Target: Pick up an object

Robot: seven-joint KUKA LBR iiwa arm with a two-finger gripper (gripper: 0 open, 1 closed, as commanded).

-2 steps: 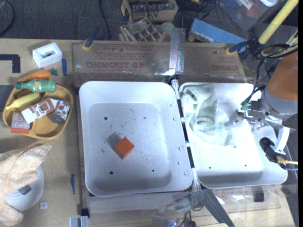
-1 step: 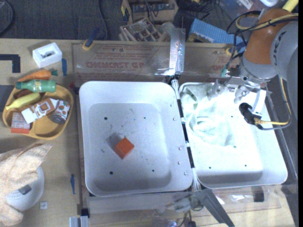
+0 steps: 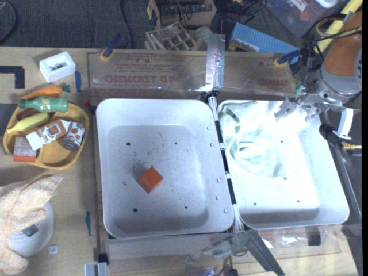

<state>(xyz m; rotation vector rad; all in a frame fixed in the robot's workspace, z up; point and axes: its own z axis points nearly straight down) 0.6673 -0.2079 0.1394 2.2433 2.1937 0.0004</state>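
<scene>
An orange block (image 3: 150, 179) lies tilted on the floor of the left white bin (image 3: 115, 117), a little left of its middle. A crumpled white and pale green cloth (image 3: 253, 137) fills the back left part of the right white bin (image 3: 330, 203). Its far right corner rises toward my gripper (image 3: 287, 108), which hangs over the back right of that bin. The gripper's tips blend into the cloth. The grey arm with its orange band (image 3: 344, 56) comes in from the upper right.
A yellow bowl (image 3: 63, 161) with toy food stands left of the bins, with a small white box (image 3: 57, 66) behind it. A peach cloth (image 3: 29, 206) lies at the lower left. A clear plastic wall (image 3: 155, 76) runs behind the bins.
</scene>
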